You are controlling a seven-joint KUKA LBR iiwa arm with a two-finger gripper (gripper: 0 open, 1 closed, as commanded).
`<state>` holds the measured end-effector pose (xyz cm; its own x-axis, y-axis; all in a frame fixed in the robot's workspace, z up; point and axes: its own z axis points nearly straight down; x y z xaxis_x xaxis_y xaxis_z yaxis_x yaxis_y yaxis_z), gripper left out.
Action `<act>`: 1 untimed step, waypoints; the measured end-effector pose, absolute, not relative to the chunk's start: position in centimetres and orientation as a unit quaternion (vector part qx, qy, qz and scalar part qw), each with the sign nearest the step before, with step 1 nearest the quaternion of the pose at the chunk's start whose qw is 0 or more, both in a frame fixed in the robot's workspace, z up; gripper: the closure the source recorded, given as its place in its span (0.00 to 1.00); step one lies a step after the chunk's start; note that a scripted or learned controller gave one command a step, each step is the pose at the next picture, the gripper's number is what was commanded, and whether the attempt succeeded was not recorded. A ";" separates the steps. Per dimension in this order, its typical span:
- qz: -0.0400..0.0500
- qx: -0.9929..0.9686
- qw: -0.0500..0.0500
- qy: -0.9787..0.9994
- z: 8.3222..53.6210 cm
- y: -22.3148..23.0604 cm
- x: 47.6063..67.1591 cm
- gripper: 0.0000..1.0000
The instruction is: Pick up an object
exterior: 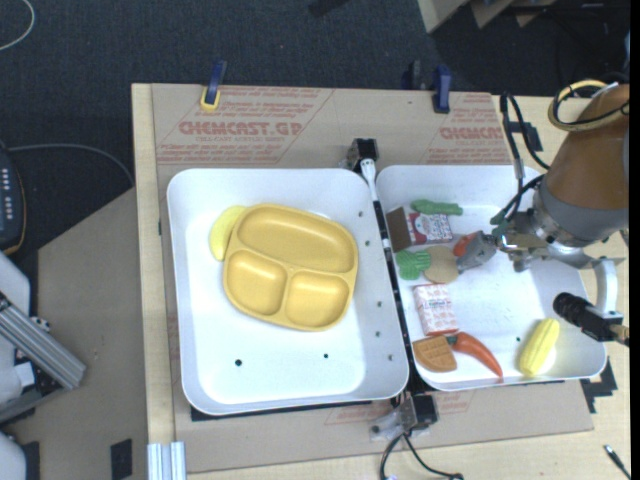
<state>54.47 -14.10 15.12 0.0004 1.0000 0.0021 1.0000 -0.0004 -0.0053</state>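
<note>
White plastic forms both shallow bins on the cardboard-topped bench (pixel 300 118). At nine o'clock, the left bin (pixel 200 298) carries a yellow divided tray (pixel 290 265) with a yellow banana-like piece (pixel 222 230) tucked against its nine o'clock rim.

At three o'clock, the right bin (pixel 500 183) holds the small toys: a green leafy piece (pixel 437 208) toward twelve, a brown-and-red packet (pixel 420 228) just below it, a green piece (pixel 412 263) beside a tan round one (pixel 442 265), a red-and-white wrapper (pixel 435 308) at the middle, then an orange-brown slab (pixel 435 354) and an orange carrot (pixel 478 353) at six, and a corn cob (pixel 540 346) toward five.

The gripper (pixel 478 250) reaches in from three o'clock, low over the bin's middle, its tip against a small red piece (pixel 464 244) just beside the tan round one. Whether its pincer is released or clenched, I cannot tell.
</note>
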 end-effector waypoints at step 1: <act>0.000 -0.707 0.000 -0.707 9.0 -14.0 54.8 0.00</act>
<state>54.75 -14.04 9.01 0.0009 1.0000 0.0005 1.0000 -0.0009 0.0002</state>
